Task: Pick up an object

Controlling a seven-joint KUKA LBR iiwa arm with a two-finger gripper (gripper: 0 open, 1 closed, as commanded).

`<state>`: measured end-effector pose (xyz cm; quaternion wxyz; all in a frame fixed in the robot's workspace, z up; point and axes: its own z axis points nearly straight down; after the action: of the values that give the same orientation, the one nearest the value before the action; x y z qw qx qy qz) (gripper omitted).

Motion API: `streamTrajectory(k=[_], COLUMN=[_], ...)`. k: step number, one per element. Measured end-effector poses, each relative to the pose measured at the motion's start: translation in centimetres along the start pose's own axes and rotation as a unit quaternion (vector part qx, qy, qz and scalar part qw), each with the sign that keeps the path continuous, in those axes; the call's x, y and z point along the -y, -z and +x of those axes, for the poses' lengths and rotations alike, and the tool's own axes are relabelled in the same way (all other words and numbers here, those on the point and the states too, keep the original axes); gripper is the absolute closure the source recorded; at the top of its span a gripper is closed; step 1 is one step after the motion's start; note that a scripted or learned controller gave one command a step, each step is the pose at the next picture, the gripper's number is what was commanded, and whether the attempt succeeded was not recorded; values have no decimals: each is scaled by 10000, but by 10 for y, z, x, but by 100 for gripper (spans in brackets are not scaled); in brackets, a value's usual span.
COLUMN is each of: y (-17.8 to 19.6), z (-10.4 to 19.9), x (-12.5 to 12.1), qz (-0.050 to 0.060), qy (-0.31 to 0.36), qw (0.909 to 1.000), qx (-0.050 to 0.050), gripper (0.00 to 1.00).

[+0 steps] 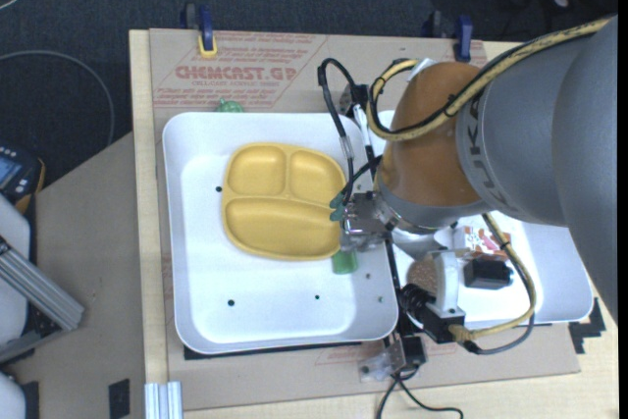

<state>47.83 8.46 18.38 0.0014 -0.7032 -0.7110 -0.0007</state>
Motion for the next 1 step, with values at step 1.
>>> streamTrajectory(k=[1], y=[-20], z=[103], x=[-17], qz=[-16], qy=[-9], qw=[10000], qx=[12], gripper=[100])
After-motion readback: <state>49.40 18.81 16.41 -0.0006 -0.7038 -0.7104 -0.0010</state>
